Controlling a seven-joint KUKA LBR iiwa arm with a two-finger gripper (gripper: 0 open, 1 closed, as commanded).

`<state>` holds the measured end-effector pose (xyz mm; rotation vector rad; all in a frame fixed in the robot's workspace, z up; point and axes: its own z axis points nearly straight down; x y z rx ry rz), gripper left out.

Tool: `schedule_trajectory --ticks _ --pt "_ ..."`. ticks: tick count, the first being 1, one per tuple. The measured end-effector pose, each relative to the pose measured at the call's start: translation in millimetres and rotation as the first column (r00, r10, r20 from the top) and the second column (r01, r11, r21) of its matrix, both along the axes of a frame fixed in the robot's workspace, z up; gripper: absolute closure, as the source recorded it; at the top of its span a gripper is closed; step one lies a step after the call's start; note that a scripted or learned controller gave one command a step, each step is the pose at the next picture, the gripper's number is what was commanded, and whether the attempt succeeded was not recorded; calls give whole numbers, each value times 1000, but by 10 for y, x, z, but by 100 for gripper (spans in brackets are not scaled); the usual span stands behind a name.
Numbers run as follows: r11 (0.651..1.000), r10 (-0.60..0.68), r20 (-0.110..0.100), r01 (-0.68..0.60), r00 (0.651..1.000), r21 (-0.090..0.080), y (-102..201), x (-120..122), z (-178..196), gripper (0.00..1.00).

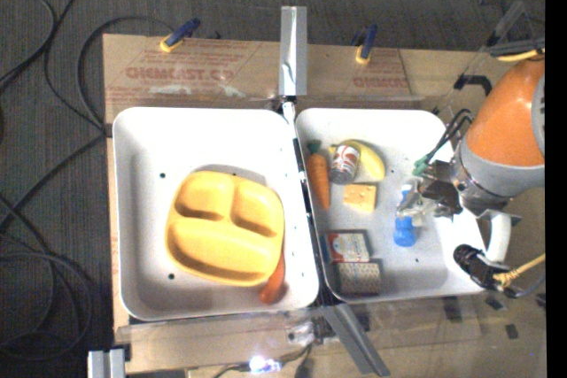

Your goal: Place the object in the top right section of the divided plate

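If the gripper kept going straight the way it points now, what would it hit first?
Most likely the small blue object just below the gripper, then the floor of the right bin. The top-down slant leaves the gap between them unclear.

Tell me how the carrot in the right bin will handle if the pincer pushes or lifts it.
The carrot looks like a smooth, tapered toy, so probably stiff and light. Its round body lies lengthwise along the bin wall; a sideways push would likely roll it. The glossy taper may slip from a pinch near the tip; gripping the thicker middle seems safer.
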<state>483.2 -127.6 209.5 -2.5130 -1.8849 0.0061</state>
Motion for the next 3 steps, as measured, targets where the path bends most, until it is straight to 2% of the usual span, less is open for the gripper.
schedule_trajectory --ticks 1,2,3 --pt "972 -234 1 234 972 -2 -23 6 725 100" --pt "992 -128 -3 128 992 3 163 -7 -569 100" --pt "1000 -9 1 9 1000 -1 -106 6 336 100"
